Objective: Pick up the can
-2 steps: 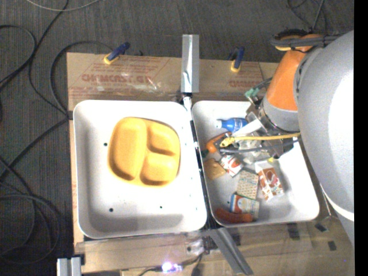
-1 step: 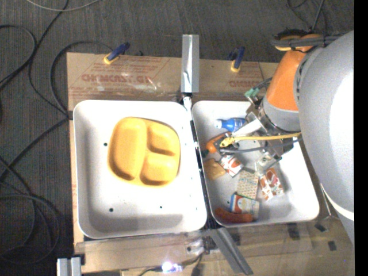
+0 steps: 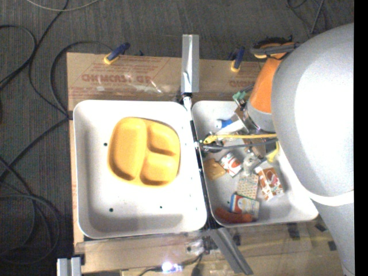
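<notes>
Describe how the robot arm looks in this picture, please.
The arm is a thick, rounded, pale grey body with smooth surfaces. An orange band circles it above the wrist. Below that, the gripper is darker metal with thin parts, and a yellow strip runs across it.

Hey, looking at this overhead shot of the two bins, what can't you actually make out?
- Gripper: finger state unclear among clutter, camera view.
- Right bin: its right part is hidden by the arm.
- Can: not identifiable; the small packets are too small and jumbled.
- Yellow tray in the left bin is clear.
</notes>
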